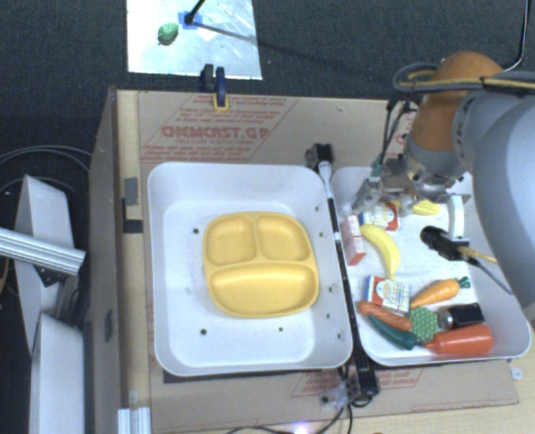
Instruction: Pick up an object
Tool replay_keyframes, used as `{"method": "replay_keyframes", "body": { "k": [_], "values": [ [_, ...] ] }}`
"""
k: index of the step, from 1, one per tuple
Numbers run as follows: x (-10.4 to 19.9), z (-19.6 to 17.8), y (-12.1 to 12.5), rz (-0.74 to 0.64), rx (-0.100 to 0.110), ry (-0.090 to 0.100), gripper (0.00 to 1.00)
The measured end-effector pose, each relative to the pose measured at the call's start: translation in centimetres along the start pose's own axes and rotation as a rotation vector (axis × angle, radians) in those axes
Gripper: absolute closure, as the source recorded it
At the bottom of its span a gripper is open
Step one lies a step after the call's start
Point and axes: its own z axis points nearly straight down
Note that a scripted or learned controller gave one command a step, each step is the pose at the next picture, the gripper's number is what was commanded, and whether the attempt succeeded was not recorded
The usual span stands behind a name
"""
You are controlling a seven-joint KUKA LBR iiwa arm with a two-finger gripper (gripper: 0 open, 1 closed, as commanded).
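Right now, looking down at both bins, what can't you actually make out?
- Gripper: the arm's wrist covers its fingers, so open or shut is unclear.
- Small packet under the gripper: partly hidden, label too small to read.
- Items behind the orange carrot: overlapping toys hide their shapes.
- Right bin: the arm covers its far corner.

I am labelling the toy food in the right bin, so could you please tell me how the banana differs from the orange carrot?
The banana is plain yellow; the orange carrot is orange with a green top. The banana is curved, while the carrot is straight and tapers. The banana lies nearer the bin's far end, just below the gripper; the carrot lies nearer the front, among the other vegetables. Both lie flat in the right bin.
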Motion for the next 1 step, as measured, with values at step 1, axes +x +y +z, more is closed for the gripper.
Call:
{"method": "replay_keyframes", "body": {
  "k": [1],
  "values": [
    [0.08,1.37,-4.77,-0.006,-0.03,-0.004,0.0]
  ]
}}
